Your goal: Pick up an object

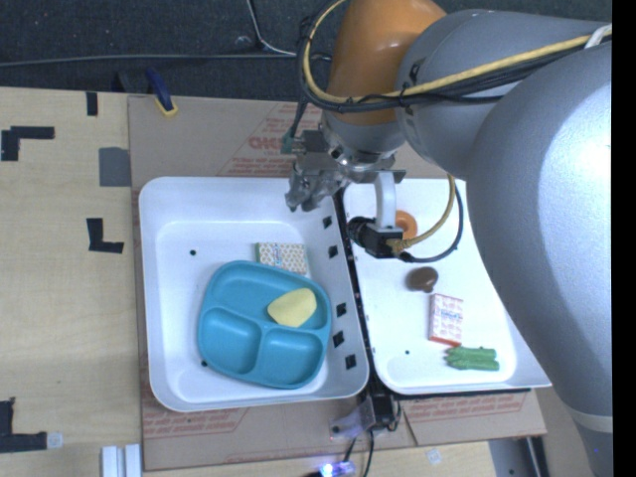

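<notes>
White bins (159, 266) hold blue tray (260, 328); pincer (310, 189) above

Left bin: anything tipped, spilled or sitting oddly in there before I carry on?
Nothing spilled. The blue divided tray lies flat but turned askew to the left bin walls, partly covering a patterned sponge. A yellow object rests in one compartment.

A light wooden bench (60, 296) carries a brown cardboard sheet (214, 137) printed with red lettering. Two shallow white plastic bins sit side by side on the cardboard, the left bin (159, 266) touching the right bin (497, 306). Black marks, possibly tape (99, 235), dot the wood.
</notes>
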`<state>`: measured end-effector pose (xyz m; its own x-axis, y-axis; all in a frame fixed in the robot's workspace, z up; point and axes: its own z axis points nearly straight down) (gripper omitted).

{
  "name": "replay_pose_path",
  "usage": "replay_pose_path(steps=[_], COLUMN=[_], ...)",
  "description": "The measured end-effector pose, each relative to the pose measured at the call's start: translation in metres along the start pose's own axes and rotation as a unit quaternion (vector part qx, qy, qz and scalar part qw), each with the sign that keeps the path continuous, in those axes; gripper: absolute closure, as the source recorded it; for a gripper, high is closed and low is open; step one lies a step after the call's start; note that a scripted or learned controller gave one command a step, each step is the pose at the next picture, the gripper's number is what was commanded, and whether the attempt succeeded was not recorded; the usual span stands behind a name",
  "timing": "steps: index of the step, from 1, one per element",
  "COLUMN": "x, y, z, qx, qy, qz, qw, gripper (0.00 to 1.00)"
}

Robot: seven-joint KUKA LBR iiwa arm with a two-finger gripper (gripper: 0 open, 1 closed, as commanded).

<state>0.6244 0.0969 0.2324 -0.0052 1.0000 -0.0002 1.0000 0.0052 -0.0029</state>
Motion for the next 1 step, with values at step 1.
replay_pose_path(steps=[1], x=[-0.0020], y=[0.0001], z=[-0.0005], qx=[0.000], qy=[0.000], qz=[0.001], qw=[1.0000], gripper=[0.00])
